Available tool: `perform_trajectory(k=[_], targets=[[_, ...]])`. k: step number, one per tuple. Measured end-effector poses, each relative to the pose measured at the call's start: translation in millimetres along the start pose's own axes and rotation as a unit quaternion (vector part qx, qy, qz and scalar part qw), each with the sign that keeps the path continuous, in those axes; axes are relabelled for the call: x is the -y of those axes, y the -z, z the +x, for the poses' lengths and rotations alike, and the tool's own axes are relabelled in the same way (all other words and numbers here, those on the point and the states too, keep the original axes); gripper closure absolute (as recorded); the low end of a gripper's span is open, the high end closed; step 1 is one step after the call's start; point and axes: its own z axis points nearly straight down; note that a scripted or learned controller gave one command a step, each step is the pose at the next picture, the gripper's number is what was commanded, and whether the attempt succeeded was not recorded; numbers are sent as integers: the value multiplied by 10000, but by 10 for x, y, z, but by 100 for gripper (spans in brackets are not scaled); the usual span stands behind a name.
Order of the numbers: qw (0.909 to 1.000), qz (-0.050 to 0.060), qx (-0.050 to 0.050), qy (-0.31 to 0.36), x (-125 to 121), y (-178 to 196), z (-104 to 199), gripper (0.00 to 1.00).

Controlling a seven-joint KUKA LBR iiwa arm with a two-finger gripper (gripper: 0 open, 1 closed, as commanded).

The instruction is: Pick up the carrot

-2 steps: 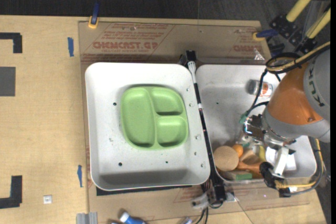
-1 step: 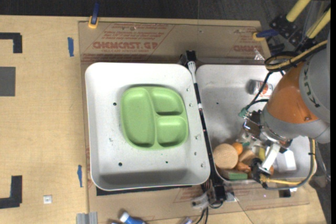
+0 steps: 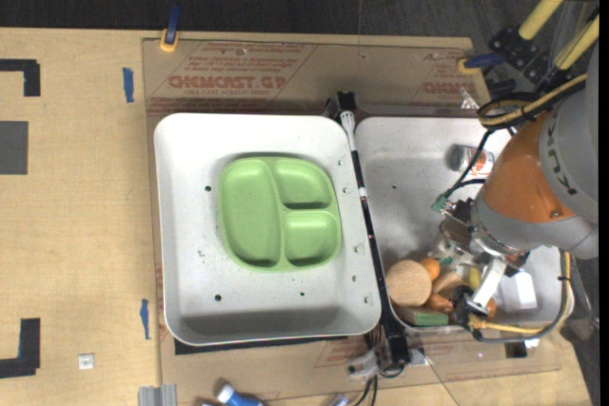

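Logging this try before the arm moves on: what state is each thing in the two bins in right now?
Green plate: lying flat in the left bin, nothing on it.
Carrot: in the right bin, low by the near wall, partly hidden under the arm.
Tan round thing: resting in the right bin, against the carrot.
Tool: down in the right bin, right of the carrot.

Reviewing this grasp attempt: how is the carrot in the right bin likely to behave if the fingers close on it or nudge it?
The carrot looks small, rounded and smooth, so it may slip or roll. It lies crowded against a tan round piece near the right bin front, so a nudge would probably shift its neighbours. It appears rigid, probably light.
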Motion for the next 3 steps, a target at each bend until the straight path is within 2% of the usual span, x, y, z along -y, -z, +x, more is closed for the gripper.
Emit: perform_trajectory(k=[1,2,3], targets=[[9996,-4,4,286,6,1,-11,100],[9995,28,-14,305,33,-23,17,0],[9955,13,-15,-944,-11,-24,-45,0]])
